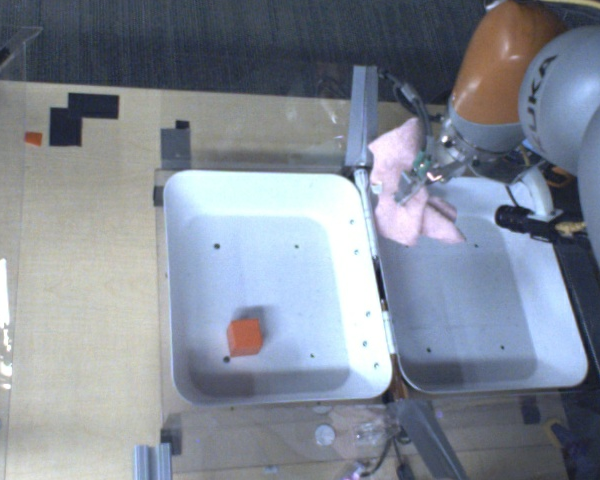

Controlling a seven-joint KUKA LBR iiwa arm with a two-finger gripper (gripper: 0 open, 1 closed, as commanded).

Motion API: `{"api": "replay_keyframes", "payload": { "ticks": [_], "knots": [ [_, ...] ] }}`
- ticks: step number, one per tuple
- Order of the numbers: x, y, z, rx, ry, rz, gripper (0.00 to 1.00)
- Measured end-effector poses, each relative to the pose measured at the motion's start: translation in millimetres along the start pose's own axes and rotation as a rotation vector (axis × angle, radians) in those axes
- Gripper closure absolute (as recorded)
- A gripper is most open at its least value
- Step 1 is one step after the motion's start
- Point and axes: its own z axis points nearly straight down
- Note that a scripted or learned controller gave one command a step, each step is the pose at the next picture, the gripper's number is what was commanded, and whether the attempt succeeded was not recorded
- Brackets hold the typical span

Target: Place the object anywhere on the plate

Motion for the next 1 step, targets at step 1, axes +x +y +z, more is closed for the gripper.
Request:
{"api": "replay_keyframes", "payload": {
  "ticks": [1],
  "knots": [
    [0.2, 3.4, -40.4, -0.001, 0.000, -0.009, 1.00]
  ]
}}
